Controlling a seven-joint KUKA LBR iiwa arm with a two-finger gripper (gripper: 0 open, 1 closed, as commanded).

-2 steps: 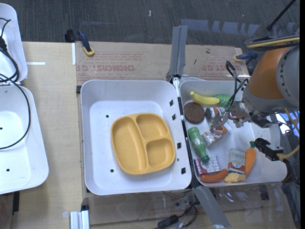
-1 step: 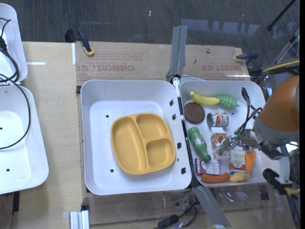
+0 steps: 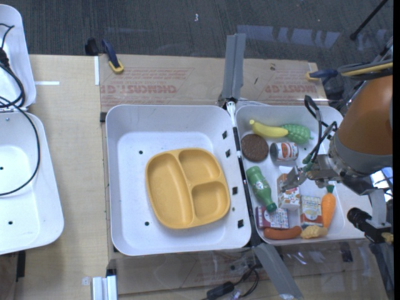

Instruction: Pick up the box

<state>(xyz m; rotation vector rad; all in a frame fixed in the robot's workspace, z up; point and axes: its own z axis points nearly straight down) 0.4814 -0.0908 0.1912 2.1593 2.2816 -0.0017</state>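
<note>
While the arm [image 3: 369, 120] reaches in, its gripper [image 3: 299, 177] hangs open above a small box [image 3: 289, 199] in the right bin [image 3: 337, 114]; the left bin [image 3: 125, 167] holds a yellow divided plate [image 3: 186, 187].

Floor: dark grey carpet [image 3: 187, 11] runs across the top of the view, behind the bench.
Bench top: a pale wooden surface [image 3: 69, 74], partly covered by a flattened brown cardboard sheet [image 3: 169, 80] with reversed red lettering.
Clamps: a blue and yellow clamp [image 3: 111, 56] sits at the cardboard's far left corner; another [image 3: 325, 74] at its far right.
Left edge: white moulded panels [image 3: 25, 180] with black cables [image 3: 19, 99] looping over them.
Light: even and soft, with faint shadows.
</note>
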